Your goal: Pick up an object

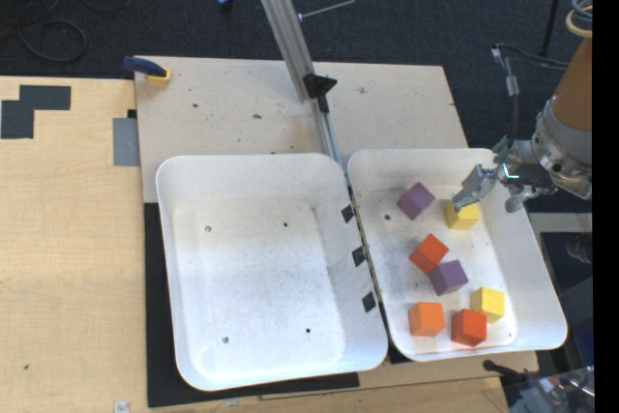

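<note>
The right bin [542, 290] holds several small cubes. At its far side lie a purple cube [416, 200] and a yellow cube [463, 215]. Toward the near side sit a red-orange cube [428, 253], a second purple cube [448, 277], a second yellow cube [488, 302], an orange cube [427, 318] and a red cube [469, 326]. My gripper [491, 192] hangs over the bin's far right part, open. Its left finger [470, 188] sits just above the first yellow cube, touching or nearly touching its top. Nothing lies between the fingers.
The left bin [184, 208] stands beside the right one, with black clips [357, 255] along the shared wall. A slanted aluminium bar [286, 24] rises behind the bins. A blue-and-yellow tool [147, 68] lies at the board's far left corner.
</note>
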Tool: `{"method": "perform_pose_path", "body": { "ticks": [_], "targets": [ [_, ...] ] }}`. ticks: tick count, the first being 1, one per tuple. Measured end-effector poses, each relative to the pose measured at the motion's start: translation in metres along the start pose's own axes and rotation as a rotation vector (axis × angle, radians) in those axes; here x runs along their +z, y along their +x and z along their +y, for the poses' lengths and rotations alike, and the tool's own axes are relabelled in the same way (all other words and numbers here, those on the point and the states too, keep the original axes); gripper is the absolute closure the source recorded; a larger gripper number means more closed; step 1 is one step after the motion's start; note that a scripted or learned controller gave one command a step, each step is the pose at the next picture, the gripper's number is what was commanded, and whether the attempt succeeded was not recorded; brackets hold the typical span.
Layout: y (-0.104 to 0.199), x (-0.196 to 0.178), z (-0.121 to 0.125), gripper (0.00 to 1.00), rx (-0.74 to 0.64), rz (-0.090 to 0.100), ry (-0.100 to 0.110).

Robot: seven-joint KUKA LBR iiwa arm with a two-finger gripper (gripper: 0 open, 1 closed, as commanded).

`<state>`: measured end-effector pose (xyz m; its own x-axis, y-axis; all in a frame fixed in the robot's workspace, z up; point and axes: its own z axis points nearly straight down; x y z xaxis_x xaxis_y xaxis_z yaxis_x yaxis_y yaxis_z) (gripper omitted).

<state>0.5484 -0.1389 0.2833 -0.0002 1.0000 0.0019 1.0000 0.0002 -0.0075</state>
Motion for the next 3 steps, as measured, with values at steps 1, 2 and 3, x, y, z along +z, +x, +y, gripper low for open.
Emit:
{"method": "perform_pose_path", "body": {
  "ticks": [1, 2, 3],
  "targets": [
    [-0.001, -0.002, 0.0, 0.0, 0.002, -0.001, -0.005],
    [-0.003, 0.043, 0.005, 0.0, 0.001, 0.0, 0.0],
    [-0.004, 0.087, 0.004, 0.0, 0.002, 0.0, 0.001]
  ]
}}
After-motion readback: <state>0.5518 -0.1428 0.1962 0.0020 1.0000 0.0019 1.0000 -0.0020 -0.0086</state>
